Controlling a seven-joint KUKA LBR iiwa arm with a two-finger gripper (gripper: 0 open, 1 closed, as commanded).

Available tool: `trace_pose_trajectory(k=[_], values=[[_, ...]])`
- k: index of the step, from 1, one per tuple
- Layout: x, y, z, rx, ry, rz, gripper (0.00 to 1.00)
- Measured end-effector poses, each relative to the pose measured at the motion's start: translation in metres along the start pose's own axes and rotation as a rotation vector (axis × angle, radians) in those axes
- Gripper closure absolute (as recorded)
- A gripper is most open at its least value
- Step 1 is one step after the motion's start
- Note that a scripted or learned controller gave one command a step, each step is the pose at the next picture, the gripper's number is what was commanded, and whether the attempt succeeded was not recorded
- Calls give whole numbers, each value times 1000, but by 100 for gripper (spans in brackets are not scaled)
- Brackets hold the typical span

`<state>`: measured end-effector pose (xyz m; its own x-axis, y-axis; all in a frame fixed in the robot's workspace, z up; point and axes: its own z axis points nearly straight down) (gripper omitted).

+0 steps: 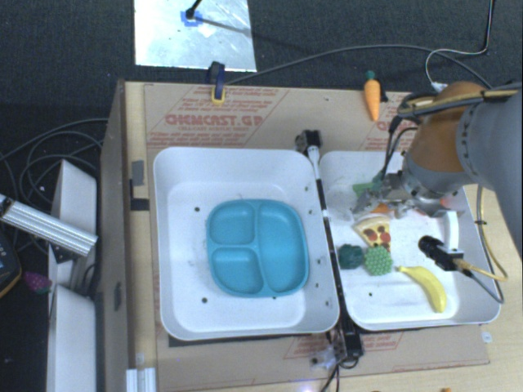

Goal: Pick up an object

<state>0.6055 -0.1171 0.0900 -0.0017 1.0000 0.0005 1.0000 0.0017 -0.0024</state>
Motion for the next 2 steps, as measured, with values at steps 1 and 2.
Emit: trace_pose_trajectory(k=[1,2], values=[[13,54,11,39,6,9,0],[1,-7,6,-4,-1,0,0]])
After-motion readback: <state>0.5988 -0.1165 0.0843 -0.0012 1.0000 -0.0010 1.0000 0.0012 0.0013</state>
